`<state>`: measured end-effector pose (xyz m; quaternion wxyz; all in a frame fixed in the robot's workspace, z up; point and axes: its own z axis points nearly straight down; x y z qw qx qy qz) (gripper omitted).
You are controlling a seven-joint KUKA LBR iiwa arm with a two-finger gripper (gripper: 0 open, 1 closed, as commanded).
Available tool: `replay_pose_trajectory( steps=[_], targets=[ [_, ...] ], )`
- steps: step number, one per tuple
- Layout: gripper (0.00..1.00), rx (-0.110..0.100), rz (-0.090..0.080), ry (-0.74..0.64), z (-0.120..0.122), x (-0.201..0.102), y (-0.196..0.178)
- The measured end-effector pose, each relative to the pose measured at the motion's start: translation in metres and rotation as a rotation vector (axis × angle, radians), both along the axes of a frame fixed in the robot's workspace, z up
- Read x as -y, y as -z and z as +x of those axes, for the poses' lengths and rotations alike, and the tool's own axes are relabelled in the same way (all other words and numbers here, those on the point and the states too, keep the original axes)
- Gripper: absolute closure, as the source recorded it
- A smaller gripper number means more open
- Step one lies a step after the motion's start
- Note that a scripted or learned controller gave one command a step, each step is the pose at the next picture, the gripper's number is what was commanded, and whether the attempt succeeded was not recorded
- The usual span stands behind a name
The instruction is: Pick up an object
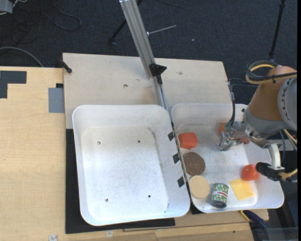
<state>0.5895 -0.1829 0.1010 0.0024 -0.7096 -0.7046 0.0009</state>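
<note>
Light was even and bright, from above. Two shallow white plastic bins looked almost overexposed, little surface detail. Dark carpet floor stayed dim, cables there hard to see. Shadows were soft and short, thin one under bin rims. Picture was slightly soft overall, small objects not sharp. No strong glare spots.

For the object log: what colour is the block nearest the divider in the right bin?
Orange block, seen in the camera view.
</note>
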Motion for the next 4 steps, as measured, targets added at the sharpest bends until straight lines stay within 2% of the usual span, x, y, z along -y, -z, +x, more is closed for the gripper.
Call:
replay_pose_trajectory(
  steps=[1, 3, 4],
  targets=[
    [1.00, 0.009, -0.003, -0.006, 0.002, 0.002, -0.063],
    [1.00, 0.008, -0.003, -0.010, 0.004, 0.007, -0.151],
    [1.00, 0.001, 0.001, -0.011, 0.005, -0.045, -0.138]
  ],
)
